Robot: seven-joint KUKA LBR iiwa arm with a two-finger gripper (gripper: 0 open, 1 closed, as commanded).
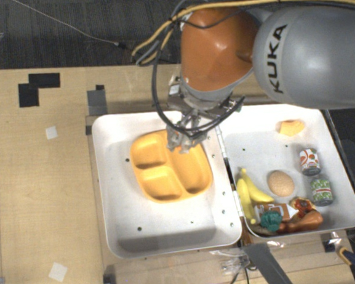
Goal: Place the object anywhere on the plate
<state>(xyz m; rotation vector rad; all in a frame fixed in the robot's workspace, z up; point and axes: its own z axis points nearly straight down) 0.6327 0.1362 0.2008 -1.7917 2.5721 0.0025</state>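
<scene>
A yellow divided plate (167,170) lies in the left white bin (123,223), towards its right side. My gripper (181,141) hangs from the orange wrist directly above the plate's upper right compartment. Its tips point down at the plate. The wrist and cables hide most of the gripper. I see nothing clearly between the tips.
The right bin (331,137) holds bananas (251,193), a tan round roll (281,183), two small cans (309,161) (321,191), a pale pastry piece (291,126) at the back, and mixed toy food (289,215) at the front. The arm spans the bins' upper right.
</scene>
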